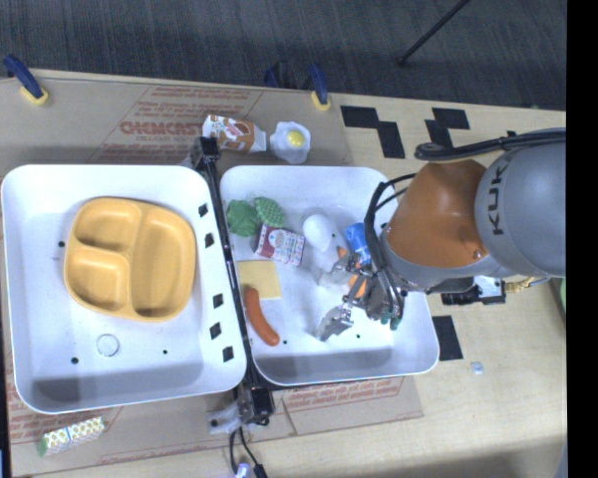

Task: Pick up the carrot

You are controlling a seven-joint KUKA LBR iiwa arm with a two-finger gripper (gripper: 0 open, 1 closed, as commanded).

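Where pincer hovers, small orange carrot

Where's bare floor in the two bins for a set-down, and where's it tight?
Left bin: bare strip along the near wall, below the yellow tray. Right bin: open floor between the hot dog and the gripper. Crowded: the far half around the green pieces, packet and white egg.

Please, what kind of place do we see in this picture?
Probably a robotics lab test bench. A grey and orange arm reaches over two white bins clamped on cardboard, one of which contains toy food such as a carrot, and the other a yellow plate.
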